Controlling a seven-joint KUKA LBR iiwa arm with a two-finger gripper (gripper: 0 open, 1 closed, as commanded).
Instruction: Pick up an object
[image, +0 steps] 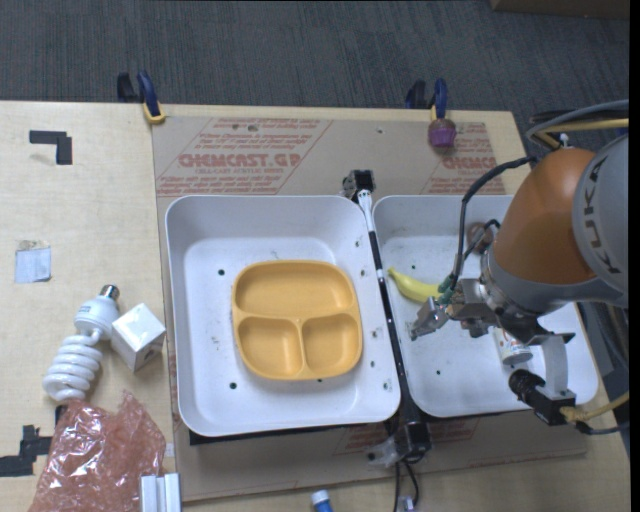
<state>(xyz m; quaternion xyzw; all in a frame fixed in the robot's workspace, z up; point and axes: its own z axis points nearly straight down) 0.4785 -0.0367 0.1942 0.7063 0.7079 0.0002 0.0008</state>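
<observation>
A: How far along was the pick?

B: Not done, by my reading. The banana (412, 285) lay on the floor of the right bin (440, 385), at about ten o'clock in that bin, close to the divider wall. The gripper (432, 318) hung just beside it, at roughly five o'clock from the fruit, low over the bin floor.

A: And the jaws?

B: I could not tell how far apart they stood; the metal parts blurred together under the wrist. Nothing showed between them, so I judged the banana not yet held. The closing and the lift were both left.

A: Room to move?

B: Tight on one side. The banana sat near the bin's nine o'clock wall, where the two bins met, so an approach from that side looked cramped. Toward six o'clock the floor lay bare and open. The left bin (190, 330) held a yellow divided plate (297, 320), well apart. A light bulb (80, 345) and a white cube (138, 335) rested on the desk (70, 220) beyond it.
</observation>
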